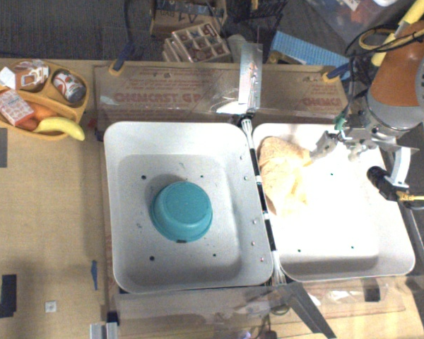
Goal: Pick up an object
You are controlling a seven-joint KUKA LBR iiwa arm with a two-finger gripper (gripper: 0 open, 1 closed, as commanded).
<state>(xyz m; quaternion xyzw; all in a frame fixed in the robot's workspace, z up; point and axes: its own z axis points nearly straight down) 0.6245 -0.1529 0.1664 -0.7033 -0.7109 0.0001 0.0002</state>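
1. The pale cloth (279, 175) lies crumpled against the left wall of the right bin (381, 260), not yet lifted
2. The gripper (324, 147) hovers at the cloth's upper right edge, fingers spread, nothing between them
3. Grasping and lifting remain

Yellow tray (0, 111) of snacks and banana (62, 127) at bench's far-left corner.

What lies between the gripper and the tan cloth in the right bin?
Nothing visible. The gripper hangs over the right bin near its back edge, just to the right of the tan cloth, with bare white floor between them. The teal bowl sits apart in the left bin.
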